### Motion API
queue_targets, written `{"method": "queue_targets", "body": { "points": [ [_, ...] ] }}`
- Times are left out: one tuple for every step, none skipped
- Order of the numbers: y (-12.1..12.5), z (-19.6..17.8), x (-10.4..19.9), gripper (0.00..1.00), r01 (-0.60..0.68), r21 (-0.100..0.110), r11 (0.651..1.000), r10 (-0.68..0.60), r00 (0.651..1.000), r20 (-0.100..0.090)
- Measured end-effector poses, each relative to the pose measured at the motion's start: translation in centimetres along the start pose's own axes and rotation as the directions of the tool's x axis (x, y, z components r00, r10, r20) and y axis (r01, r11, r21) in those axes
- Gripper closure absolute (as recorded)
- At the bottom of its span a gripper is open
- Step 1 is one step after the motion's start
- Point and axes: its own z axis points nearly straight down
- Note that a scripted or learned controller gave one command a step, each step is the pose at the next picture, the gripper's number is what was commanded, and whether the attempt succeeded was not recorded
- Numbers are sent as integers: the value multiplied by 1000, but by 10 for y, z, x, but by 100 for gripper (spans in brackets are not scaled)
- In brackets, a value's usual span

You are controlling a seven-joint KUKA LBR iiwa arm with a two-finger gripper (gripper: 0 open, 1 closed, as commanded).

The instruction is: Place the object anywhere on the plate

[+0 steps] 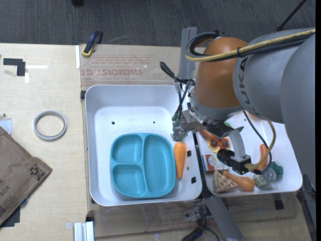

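While the gripper [180, 129] hangs over the right side of the left bin [95, 134] with its fingers' spread impossible to tell, the carrot [179, 160] lies on the bin floor just right of the blue plate [143, 164], touching its rim.

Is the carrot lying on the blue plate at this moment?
No, the carrot lies on the white bin floor just beside the right edge of the blue plate, not in any compartment.
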Motion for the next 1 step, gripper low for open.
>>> {"method": "queue_targets", "body": {
  "points": [
    [5,70,69,100,288,-2,958,-288,958,0]
  ]
}}
